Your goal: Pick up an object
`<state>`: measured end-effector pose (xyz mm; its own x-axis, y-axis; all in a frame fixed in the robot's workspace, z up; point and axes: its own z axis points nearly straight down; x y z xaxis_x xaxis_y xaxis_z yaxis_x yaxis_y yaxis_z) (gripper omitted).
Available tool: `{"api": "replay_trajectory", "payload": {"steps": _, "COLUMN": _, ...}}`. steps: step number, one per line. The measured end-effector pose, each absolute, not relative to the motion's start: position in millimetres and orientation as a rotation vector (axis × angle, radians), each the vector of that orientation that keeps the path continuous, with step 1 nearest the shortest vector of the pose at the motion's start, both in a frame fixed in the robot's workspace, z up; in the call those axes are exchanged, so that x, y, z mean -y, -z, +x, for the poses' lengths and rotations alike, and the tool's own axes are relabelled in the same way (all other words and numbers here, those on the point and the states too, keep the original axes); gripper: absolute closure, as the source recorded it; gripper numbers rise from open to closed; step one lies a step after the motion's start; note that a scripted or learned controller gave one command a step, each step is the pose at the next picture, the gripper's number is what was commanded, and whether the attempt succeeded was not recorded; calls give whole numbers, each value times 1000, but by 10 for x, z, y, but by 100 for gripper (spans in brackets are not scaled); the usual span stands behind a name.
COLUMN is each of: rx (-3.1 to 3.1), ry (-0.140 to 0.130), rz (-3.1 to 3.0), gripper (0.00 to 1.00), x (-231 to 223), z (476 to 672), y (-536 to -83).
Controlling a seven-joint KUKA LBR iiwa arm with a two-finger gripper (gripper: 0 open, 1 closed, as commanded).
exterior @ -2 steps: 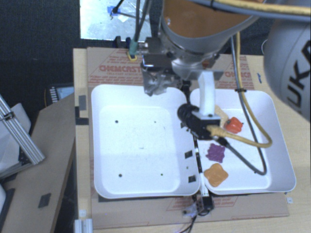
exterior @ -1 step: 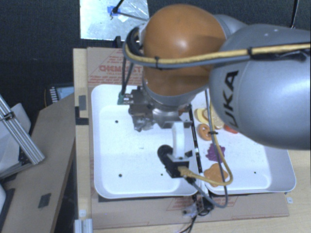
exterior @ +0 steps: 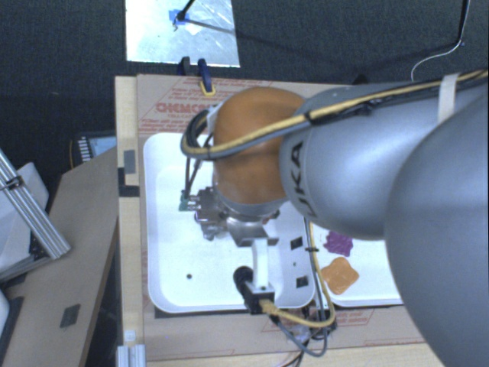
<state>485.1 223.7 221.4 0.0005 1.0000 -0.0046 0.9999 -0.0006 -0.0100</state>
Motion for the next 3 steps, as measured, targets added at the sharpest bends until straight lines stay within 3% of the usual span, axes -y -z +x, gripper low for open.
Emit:
{"api": "replay_trajectory", "payload": {"steps": 1, "rx": 2222, "ry": -2, "rz": -2219, "gripper": 100, "x": -2347, "z": 4856, "y": -778}}
{"api": "replay_trajectory", "payload": {"steps": 2, "rx": 2229, "ry": 20, "rz": -2219, "gripper": 100, "x": -2354, "z": 4887, "y": -2142}}
{"api": "replay_trajectory", "payload": {"steps": 3, "rx": 2224, "ry": 3, "rz": -2219, "gripper": 100, "x": -2345, "z": 4876, "y": -2170}}
